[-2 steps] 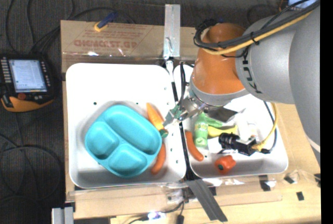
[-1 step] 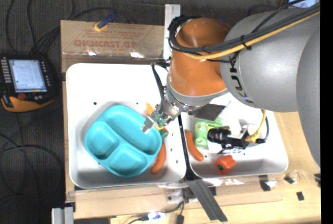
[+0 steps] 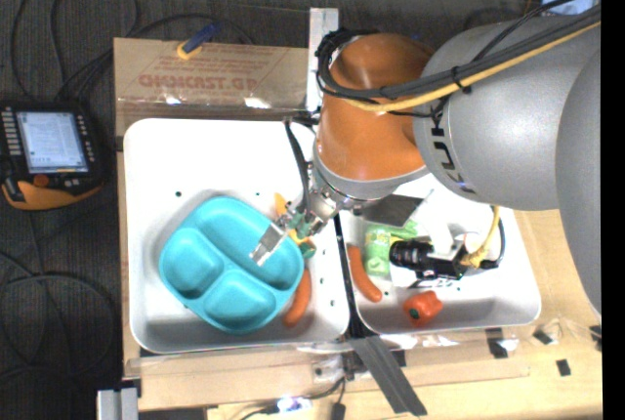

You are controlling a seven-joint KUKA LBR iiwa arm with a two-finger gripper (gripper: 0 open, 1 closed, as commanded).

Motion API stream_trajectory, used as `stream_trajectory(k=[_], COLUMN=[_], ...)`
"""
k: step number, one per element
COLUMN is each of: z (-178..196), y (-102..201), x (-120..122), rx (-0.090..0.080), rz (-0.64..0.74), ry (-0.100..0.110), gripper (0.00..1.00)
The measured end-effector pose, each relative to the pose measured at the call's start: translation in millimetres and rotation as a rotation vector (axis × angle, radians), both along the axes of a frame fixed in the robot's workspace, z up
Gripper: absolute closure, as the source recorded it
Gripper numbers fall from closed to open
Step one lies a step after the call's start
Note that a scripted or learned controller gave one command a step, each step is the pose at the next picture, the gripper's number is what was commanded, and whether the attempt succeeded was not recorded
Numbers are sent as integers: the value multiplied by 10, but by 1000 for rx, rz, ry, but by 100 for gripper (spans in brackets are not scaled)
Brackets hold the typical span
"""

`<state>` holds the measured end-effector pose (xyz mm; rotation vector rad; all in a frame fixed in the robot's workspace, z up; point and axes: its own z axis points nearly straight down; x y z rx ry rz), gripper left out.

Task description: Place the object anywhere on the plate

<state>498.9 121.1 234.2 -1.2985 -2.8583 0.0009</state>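
Plate (image 3: 220, 276), blue with three sections, lies in the left bin (image 3: 156, 154). Gripper (image 3: 269, 242) hovers over its 3 o'clock rim; whether it grips anything, I cannot tell. A carrot (image 3: 299, 299) lies at the plate's 4 o'clock. The right bin (image 3: 518, 296) holds another carrot (image 3: 365, 282), a tomato (image 3: 422, 308) and a green item (image 3: 379, 247).

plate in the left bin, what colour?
Turquoise blue; the plate shows clearly in the camera view.
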Motion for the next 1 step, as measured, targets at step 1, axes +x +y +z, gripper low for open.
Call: stream_trajectory(k=[1], z=[-1299], y=[107], x=[-11], rx=[-2], rz=[-274], ry=[5], gripper=[0])
